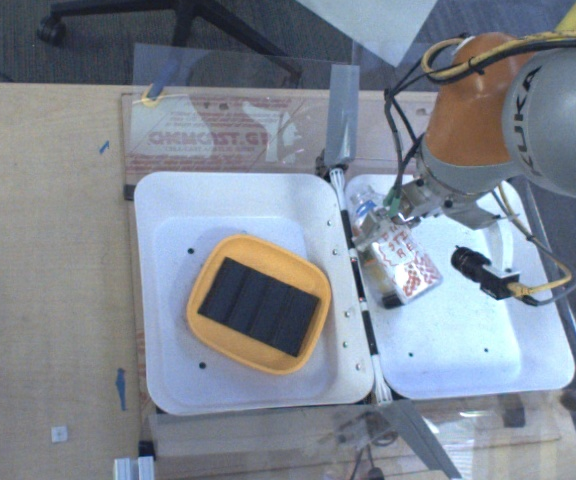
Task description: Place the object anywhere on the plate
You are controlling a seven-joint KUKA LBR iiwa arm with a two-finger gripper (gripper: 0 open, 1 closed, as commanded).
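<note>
From where I stand, the arm (508, 108) leans in over the right bin (488, 358), its orange band bulking above the wrist. The jaws (386, 230) sit low at the bin's left wall, right at the upper end of a red-and-white checked packet (406, 265), which looks like a wrapped snack. The wrist hides the tips, so I cannot tell whether they are spread or pinched, or whether the packet is caught at all. The packet lies tilted on the bin floor close against the divider, which I judge makes it awkward to get at: one fingertip has little room beside the wall.

The yellow plate (211, 278) waits in the left bin (168, 218), with a dark ridged insert (263, 306) in its hollow. It is well apart from the packet, across the divider. A black connector (473, 266) on a yellow cable dangles over the right bin.
</note>
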